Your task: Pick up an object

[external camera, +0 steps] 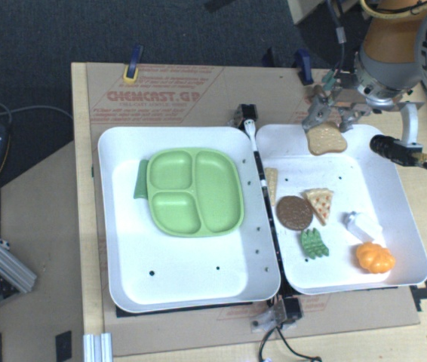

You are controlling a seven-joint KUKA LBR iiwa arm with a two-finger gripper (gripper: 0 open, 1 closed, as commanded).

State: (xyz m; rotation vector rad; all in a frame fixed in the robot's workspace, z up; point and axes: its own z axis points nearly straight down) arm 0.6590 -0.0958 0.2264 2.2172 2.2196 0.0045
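At far left we see the left white bin (123, 202), w/ a green divided plate (195, 191) lying flat near its centre, three compartments showing, and a darker green bit (140, 179) poking out from under the plate's 9 o'clock edge. Moving right, past the seam btwn the bins, we reach the right white bin (394, 202). Near its left wall lies a pale cracker-like piece (271, 183), and just right of that a round brown cookie (295, 213) w/ a pizza slice (321, 204) touching or nearly touching it at approx 2 o'clock. A green leafy toy (314, 243) sits just below the cookie, at its 5 o'clock. Further right, a small white-and-clear item (355, 223) lies near an orange pumpkin-like toy (374, 257), which is at the bin's 4 o'clock. At the bin's 12 o'clock rim we see a bread slice (326, 140), tan, and right above it the gripper (333, 113); its fingers (317, 116) look spread wide over the slice's top edge, seemingly touching it, but the slice isn't clearly btwn them, so we don't call it held.
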